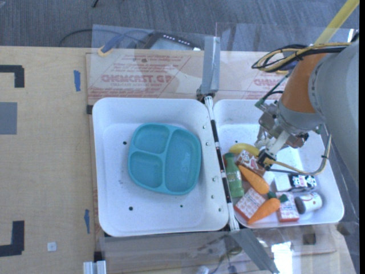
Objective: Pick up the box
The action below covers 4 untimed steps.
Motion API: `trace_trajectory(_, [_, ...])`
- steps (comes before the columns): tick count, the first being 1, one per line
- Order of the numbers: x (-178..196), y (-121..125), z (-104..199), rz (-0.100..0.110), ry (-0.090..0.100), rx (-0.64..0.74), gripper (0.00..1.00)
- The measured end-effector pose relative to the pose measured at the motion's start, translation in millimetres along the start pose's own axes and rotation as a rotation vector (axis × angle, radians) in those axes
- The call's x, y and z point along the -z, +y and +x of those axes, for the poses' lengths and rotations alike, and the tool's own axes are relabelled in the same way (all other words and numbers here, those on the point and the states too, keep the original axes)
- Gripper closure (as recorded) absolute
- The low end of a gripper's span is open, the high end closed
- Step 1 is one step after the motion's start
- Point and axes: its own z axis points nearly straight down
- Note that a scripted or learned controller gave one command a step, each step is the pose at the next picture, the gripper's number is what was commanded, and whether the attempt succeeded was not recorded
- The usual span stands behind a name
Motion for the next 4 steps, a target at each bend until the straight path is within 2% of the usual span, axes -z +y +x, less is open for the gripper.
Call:
trace_trajectory(1, [86.8, 26.2, 49.9, 0.003, -0.007, -0.151, 1.0])
trace_trajectory(2, [49.1, 56.7, -0.4, 0.007, -0.009, -0.219, 1.0])
trace_trajectory(3, [-12.8, 79.9, -1.8, 0.004, -0.007, -0.416, 1.0])
trace_trajectory(4, [-12.3, 57.3, 20.4, 0.004, -0.007, -0.534, 1.0])
